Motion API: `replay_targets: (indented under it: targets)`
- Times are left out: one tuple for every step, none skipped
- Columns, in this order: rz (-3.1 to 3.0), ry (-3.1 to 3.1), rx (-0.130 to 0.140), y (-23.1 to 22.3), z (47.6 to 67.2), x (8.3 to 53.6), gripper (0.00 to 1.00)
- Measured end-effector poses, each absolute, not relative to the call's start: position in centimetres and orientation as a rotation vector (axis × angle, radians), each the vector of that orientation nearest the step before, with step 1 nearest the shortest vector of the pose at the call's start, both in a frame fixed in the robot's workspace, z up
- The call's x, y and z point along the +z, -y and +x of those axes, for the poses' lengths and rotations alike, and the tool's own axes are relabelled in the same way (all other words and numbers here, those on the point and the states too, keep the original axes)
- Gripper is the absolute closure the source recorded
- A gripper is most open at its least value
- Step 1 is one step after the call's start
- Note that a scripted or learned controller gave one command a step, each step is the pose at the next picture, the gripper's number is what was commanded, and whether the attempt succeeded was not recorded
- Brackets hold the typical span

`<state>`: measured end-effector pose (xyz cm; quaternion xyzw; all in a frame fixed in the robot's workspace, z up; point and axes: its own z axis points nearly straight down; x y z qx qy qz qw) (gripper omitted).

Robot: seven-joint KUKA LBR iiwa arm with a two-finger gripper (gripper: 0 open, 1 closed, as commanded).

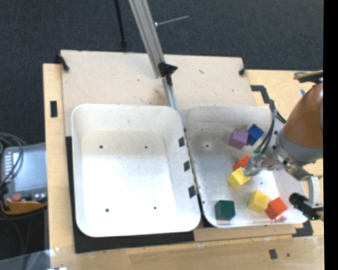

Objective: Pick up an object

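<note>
Yellow cube, tilted corner-up, touching hand

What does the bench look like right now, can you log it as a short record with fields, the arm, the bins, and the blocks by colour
arm: reaches in from the right, gripper low over the right bin
nearest blocks: yellow block and a small orange block, right by the gripper
far side of bin: purple block touching blue block
near edge of bin: green block, second yellow block beside orange-red block
left bin: holds no blocks
grasp: cannot tell
</note>
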<state>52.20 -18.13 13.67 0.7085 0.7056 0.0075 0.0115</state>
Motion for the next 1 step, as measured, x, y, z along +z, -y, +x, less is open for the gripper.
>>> replay_targets:
  targets:
    - [2.212,-2.22,0.006,18.04,53.14,19.81,1.0]
